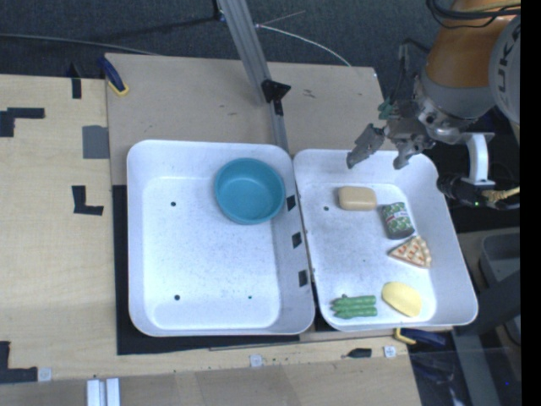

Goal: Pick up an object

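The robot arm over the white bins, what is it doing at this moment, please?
The gripper hangs open above the far rim of the right bin and holds nothing. Below it in that bin lie a beige bread piece, a small green can, a pizza slice, a yellow lemon and green beans. The left bin holds a blue bowl. Nothing is picked up yet.
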Robot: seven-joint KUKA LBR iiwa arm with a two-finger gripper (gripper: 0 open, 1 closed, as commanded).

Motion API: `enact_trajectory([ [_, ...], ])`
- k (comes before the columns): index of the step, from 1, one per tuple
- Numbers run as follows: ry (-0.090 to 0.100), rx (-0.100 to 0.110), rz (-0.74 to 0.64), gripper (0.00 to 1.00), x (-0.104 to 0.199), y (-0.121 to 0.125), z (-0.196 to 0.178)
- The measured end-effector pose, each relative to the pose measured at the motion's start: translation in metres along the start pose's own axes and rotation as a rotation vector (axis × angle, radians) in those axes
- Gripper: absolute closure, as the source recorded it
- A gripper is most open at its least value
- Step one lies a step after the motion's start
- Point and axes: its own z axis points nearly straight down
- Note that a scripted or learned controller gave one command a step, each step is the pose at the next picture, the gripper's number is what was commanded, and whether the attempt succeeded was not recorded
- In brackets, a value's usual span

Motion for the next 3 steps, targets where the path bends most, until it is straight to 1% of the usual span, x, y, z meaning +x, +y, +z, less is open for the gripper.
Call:
enact_trajectory([
  [1, -0.001, 0.006, 0.002, 0.0, -0.01, 0.0, 0.055],
  [3, -0.001, 0.006, 0.002, 0.0, -0.023, 0.008, 0.153],
])
